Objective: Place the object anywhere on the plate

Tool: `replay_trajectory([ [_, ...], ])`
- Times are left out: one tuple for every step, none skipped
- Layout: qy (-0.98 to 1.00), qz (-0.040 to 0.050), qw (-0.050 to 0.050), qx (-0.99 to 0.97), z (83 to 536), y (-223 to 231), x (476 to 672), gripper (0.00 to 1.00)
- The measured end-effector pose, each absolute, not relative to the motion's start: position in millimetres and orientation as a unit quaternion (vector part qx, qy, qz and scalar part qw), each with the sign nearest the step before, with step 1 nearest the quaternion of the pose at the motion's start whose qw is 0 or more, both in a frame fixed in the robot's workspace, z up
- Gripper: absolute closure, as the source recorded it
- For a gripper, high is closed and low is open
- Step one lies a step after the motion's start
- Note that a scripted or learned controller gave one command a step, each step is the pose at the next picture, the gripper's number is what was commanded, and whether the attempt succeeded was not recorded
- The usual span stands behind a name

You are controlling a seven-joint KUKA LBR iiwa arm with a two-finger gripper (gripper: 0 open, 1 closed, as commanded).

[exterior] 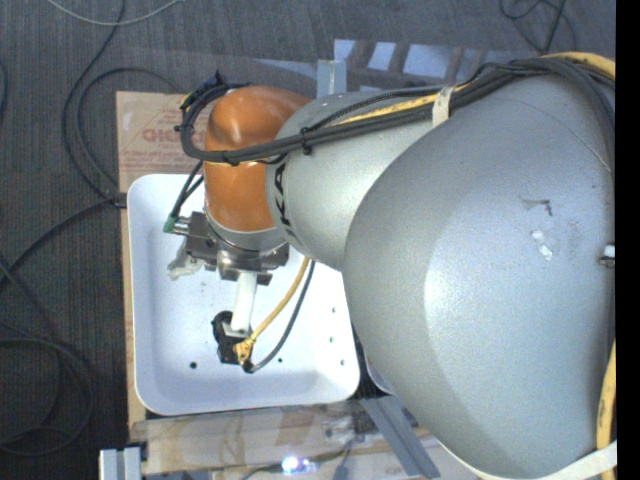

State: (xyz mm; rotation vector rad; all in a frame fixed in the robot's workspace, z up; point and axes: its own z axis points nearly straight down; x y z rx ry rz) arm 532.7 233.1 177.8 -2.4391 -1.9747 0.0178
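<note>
My gripper (200, 256) hangs over the left white bin (150, 368), near the middle of the bin's upper half. It sits under the orange band (240, 158) of the wrist, which hides most of it. The large grey arm (480, 268) covers the whole right side of the view and whatever lies beneath it. The bare floor of the left bin shows white around the gripper, with a few small dark specks near the bin's front.
The bin rests on a cardboard sheet (150, 128) on the bench. Dark carpet with loose cables (60, 218) lies to the left. A metal frame (250, 448) runs along the bench's front edge.
</note>
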Motion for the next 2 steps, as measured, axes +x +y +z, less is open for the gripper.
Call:
replay_trajectory([
  [-0.453, -0.0022, 0.000, -0.892, 87.0, 228.8, 497.8, 0.00],
  [-0.244, -0.0055, 0.000, -0.970, 87.1, 232.2, 489.5, 0.00],
])
